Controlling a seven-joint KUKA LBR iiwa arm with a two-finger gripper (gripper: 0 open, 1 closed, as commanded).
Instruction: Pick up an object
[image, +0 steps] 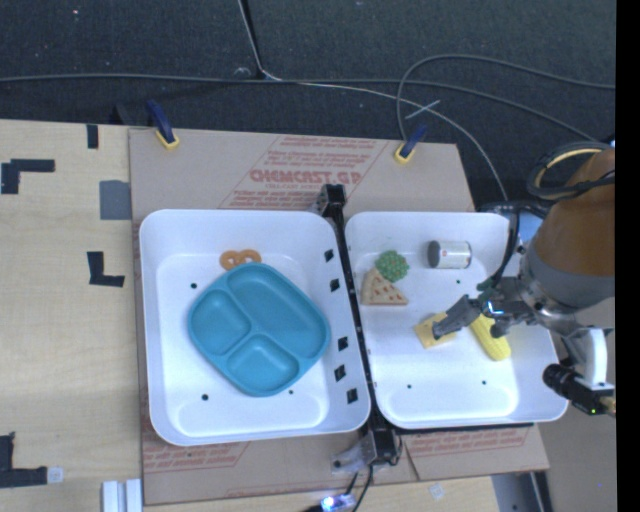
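Observation:
In the right bin (450, 400), my gripper (458, 317) reaches in from the right and sits low over the bin floor. Its tip is right at a small yellow block (433, 332), which lies just left of it; the view does not show whether they touch. A longer yellow piece (492, 342) lies just under the wrist. Farther left are a tan wedge (382, 290) and a green round piece (392, 265). A small silver can (450, 254) lies on its side near the bin's back wall.
The left bin (170, 400) holds a blue divided plate (258, 328) and an orange pretzel (238, 259) behind it. A black divider (345, 290) runs between the bins. Cables cross the dark area behind the bench.

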